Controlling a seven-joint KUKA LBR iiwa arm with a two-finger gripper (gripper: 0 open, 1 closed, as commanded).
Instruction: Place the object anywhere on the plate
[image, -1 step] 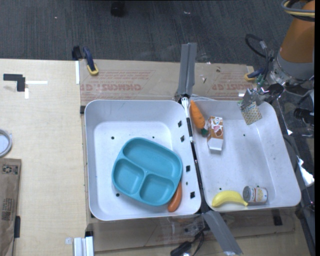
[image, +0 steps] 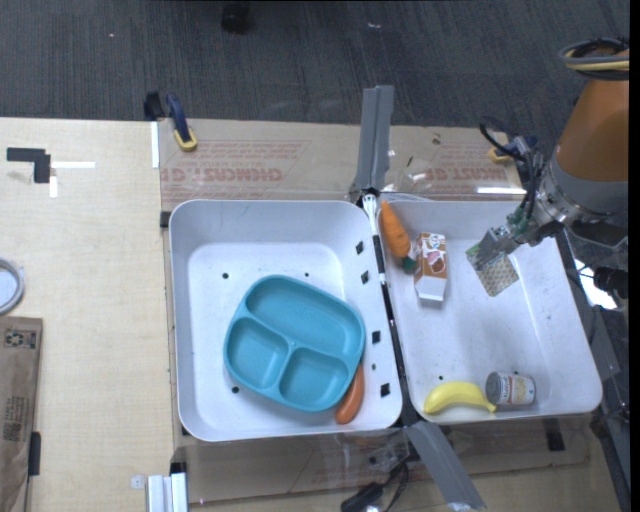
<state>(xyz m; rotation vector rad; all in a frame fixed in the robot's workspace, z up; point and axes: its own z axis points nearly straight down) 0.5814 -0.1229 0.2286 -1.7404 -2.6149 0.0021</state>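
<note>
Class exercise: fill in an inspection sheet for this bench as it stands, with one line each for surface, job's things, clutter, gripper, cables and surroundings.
Surface: two shallow white bins side by side on a pale wooden bench.
Job's things: blue three-compartment plastic plate in left bin; orange sausage-shaped toy against its lower right edge.
Clutter: right bin holds orange carrot, small carton, yellow banana, tin can.
Gripper: two-finger gripper above right bin's upper right.
Cables: black cables by arm.
Surroundings: dark carpet; blue clamp.
</note>
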